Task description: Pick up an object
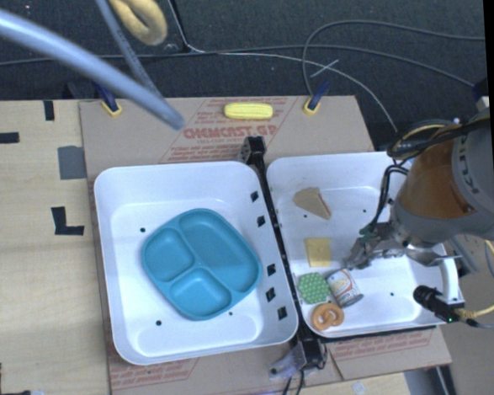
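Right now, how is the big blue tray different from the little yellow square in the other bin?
The blue tray is much larger than the yellow square. The blue tray has three hollow compartments and rounded corners; the yellow square looks flat and plain. The blue tray sits alone in the left bin; the yellow square shares the right bin with other small things. Both lie flat.

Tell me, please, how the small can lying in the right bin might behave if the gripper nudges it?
The small can lies on its side, so it would probably roll. It looks rigid and light. Touching the green disc, it may push that along.
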Robot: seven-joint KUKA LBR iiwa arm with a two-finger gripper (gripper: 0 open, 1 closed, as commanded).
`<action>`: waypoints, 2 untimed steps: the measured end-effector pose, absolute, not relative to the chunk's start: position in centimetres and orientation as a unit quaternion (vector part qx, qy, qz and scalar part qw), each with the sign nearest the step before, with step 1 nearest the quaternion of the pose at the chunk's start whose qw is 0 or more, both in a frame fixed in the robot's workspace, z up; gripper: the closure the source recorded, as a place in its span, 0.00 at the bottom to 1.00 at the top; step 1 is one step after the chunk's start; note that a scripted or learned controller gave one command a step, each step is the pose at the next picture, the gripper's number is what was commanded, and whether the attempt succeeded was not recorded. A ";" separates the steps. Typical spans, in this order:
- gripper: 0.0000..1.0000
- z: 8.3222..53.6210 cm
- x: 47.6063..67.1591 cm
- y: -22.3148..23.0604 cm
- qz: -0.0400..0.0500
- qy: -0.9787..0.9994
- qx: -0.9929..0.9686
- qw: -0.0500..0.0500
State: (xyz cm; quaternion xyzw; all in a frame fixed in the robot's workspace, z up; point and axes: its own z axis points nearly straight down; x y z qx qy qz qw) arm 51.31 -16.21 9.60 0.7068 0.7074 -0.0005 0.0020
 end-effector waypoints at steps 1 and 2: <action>1.00 15.9 51.3 -15.9 0.001 0.708 0.707 0.002; 1.00 21.9 51.2 -15.3 0.001 0.708 0.706 0.002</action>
